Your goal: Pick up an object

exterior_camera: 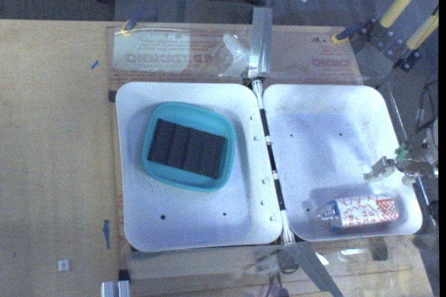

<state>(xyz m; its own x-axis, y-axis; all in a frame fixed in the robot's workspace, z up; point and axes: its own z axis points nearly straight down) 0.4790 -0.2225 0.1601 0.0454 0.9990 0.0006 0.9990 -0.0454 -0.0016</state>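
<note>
Gripper [382,168] reaching in from the right edge, low over the right-hand bin [327,114], just above that bin's right rim. Pale metal tip pointing left toward the bin's middle, with a small green spot behind it.

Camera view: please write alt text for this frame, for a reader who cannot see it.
Two shallow white bins sit side by side on a wooden bench: the left bin holds a teal tray with dark blocks inside, and the right bin holds a red-and-white patterned tube lying near its front edge. The gripper hovers at the right bin's right rim, above the tube.
</note>
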